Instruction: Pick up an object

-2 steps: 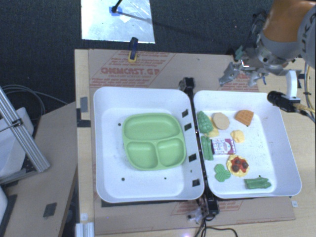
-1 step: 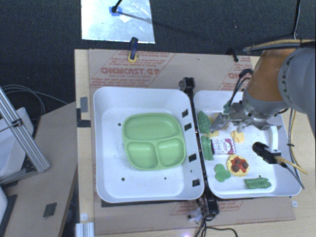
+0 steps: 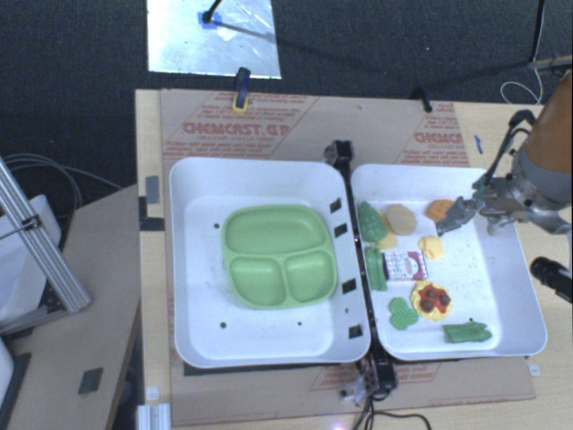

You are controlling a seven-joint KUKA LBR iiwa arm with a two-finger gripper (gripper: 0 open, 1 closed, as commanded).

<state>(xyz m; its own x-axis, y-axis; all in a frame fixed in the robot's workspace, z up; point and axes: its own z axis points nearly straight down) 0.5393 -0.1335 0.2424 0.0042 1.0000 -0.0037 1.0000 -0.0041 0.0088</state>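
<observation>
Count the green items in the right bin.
4: a leafy piece by the divider, a long piece below it, a small piece lower down, and one near the front edge. The gripper may hide others.

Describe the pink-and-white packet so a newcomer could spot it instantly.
Look in the right bin, near its middle. The packet lies flat between a yellow piece above and a pizza-like toy below; it is the only boxy, pink-and-white item there.

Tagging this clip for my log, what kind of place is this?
Probably a robot lab's test bench: two white bins on protective board, a green divided tray, toy food, and a gripper reaching in.
</observation>
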